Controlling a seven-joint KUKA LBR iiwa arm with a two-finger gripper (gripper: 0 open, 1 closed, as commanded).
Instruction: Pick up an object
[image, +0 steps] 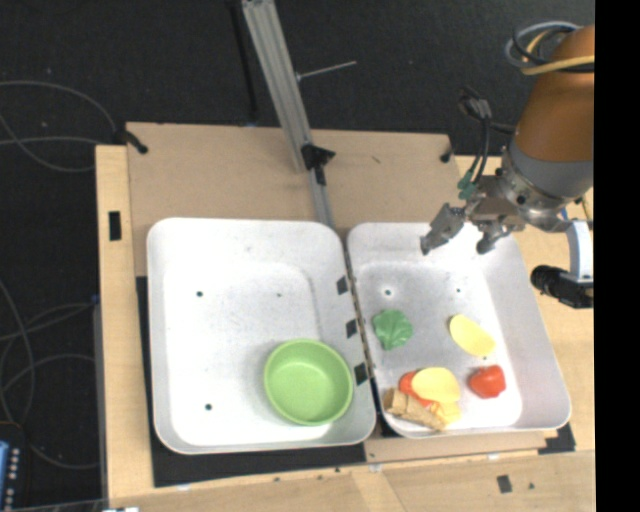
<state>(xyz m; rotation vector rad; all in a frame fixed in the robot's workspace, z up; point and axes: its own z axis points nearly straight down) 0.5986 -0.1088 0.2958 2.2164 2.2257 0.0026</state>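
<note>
**Objects lie in the right bin while the gripper hangs apart above its far edge**

Objects for picking sit clustered in the near half of the right bin (520, 300), and that bin serves as the landmark for everything here. A green leafy piece (392, 328) lies close to the bin's left wall, about midway along it. A yellow oval piece (470, 335) lies toward the bin's right side, apart from the green one. Nearer the front rim, a small red piece (487, 381) sits just in front of the yellow oval. At the front left corner a larger yellow piece (436, 384) touches a red piece (408, 383) and a tan, bread-like piece (413, 408), the three huddled together against the rim.

The gripper (464, 239) hangs over the bin's far edge, well apart from all of these; its two fingers are spread, with nothing between them.

Beside the right bin, the left bin (200, 270) holds a green bowl (308, 381), upright, near its front right corner.
</note>
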